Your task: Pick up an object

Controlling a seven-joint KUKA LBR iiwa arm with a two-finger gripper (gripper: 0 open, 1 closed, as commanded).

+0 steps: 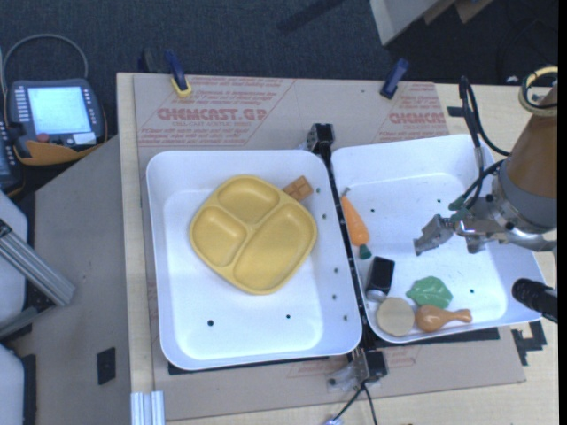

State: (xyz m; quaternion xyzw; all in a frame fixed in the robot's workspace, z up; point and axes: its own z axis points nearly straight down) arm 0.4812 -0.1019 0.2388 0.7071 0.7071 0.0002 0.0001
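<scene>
My gripper hangs over the middle of the right bin, open, with nothing between its fingers. Below it, near the bin's front edge, lie a green leafy piece, an orange drumstick-shaped toy and a tan round piece. A small black block sits left of the green piece. An orange carrot lies along the bin's left wall. The gripper is apart from all of them.
The left bin holds a yellow divided plate, with a small brown object at the plate's far right edge. The arm's grey and orange body stands over the right bin's right side.
</scene>
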